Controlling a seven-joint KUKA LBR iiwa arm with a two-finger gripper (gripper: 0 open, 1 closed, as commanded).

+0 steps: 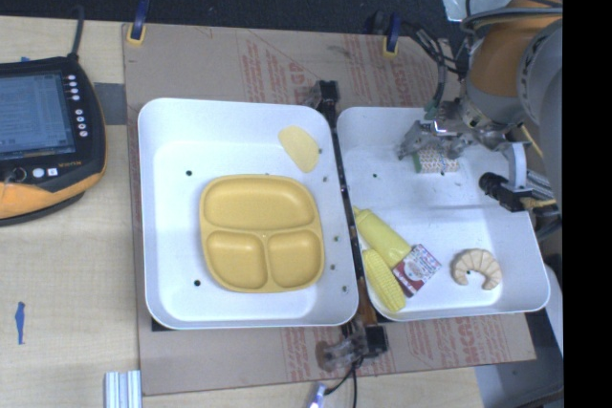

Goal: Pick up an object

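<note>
My gripper (435,144) hangs over the far part of the right bin (478,301), under the grey arm with its orange band (507,53). A small speckled green-and-white thing (439,163) sits right below the gripper, touching or nearly touching it. Two yellow corn cobs (381,253) lie at the bin's near left. Beside them rest a red-and-white packet (415,268) and a beige croissant (476,268).
The left bin (163,205) holds a yellow divided plate (261,232) and a pale yellow oval piece (299,148). A teach pendant (43,134) lies on the bench at the far left. Black clamps and cables sit between the bins and near the arm.
</note>
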